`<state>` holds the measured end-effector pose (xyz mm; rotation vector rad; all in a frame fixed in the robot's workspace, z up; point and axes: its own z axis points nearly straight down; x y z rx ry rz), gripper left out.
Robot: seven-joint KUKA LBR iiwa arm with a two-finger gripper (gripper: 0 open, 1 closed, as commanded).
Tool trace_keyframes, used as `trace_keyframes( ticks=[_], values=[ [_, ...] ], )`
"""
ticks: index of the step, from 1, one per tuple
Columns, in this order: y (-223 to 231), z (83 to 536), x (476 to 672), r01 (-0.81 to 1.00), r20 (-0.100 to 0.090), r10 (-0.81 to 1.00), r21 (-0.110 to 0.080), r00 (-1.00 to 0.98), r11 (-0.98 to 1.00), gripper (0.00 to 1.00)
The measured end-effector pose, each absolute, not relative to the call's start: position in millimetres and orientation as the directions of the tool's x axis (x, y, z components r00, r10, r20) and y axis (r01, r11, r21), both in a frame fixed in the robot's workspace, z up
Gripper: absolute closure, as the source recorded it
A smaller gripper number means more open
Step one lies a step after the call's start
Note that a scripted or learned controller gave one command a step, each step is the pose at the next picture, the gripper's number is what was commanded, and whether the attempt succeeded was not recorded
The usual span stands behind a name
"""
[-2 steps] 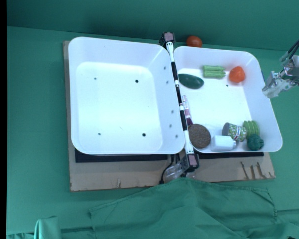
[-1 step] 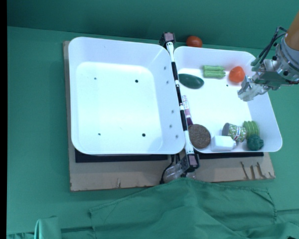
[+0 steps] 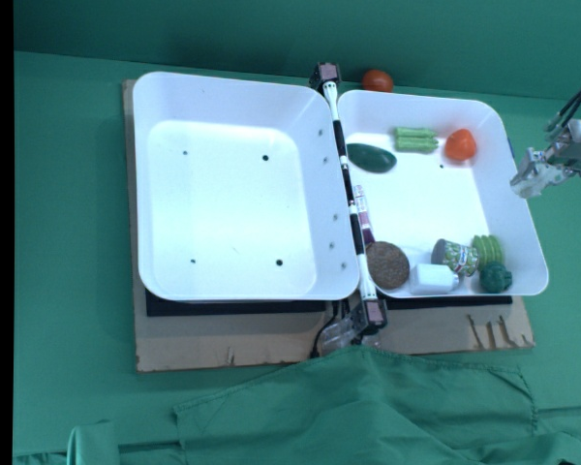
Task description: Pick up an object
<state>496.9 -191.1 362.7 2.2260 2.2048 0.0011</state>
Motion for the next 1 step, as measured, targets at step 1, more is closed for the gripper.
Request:
trace_keyframes(
  ticks=[1],
  values=[
    [-187.3, 331.3, 488.8, 1.0, -0.001, 1.0, 0.0, 0.005, -0.005, 1.0]
  ],
)
